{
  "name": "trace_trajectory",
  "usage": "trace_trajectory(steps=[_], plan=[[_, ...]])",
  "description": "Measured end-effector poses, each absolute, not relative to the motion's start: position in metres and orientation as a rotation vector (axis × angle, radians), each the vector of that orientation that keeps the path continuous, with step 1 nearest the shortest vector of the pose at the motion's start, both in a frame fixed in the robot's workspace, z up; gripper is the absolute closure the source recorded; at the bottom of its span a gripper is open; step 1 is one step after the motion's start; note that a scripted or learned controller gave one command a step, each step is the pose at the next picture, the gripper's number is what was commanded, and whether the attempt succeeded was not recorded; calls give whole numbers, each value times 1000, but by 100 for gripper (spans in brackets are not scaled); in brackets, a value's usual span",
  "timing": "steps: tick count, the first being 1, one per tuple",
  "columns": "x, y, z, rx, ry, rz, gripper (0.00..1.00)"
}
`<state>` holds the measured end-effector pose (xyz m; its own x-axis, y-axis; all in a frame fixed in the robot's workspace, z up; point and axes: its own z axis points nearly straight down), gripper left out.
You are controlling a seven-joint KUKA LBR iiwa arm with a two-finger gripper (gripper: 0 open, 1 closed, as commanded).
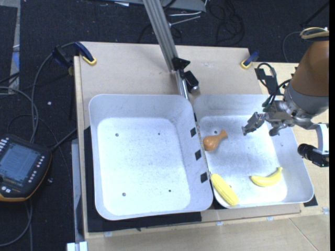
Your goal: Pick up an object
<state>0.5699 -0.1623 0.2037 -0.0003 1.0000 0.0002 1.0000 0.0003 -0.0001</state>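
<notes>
Fingers [253,125] look spread and pinch nothing, hanging over the upper middle of the right bin [293,192]. Three candidates inside it: banana [267,178] lower right, corn cob [225,190] bottom left against the wall, drumstick [214,140] at left centre. All look like light moulded plastic toys, stiff and smooth, likely slippery. Banana lies apart from the walls; grip it across the curved middle. Drumstick: take the narrow shank. Bins are matte white with fine speckles.
</notes>
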Motion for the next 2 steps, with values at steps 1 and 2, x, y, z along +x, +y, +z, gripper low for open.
trace_trajectory(steps=[1,2], plan=[[574,-164,142,-2218,-2219,5,0],[573,-163,93,-2219,-2219,4,0]])
